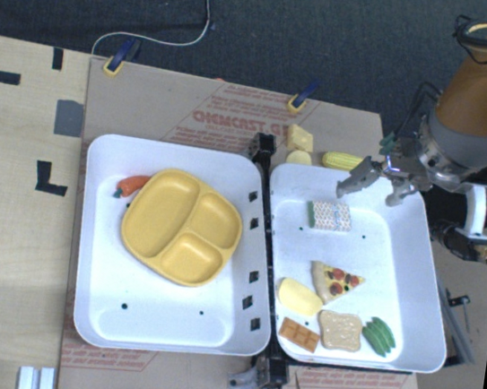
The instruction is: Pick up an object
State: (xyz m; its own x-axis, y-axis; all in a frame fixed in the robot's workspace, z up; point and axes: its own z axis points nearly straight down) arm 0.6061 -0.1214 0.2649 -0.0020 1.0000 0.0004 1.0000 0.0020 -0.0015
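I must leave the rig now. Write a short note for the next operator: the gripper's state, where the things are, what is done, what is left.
Gripper: open, holding nothing, above the far edge of the right bin.
Right bin: a sponge-like block nearest the gripper, then pizza slice, yellow piece, waffle, toast, green vegetable.
Left bin: yellow divided plate, orange carrot partly behind it.
Outside, behind the bins: cheese wedge, a pale piece, a yellow piece.
Done: nothing picked up.
Left: pick up one object; the block seems easiest.
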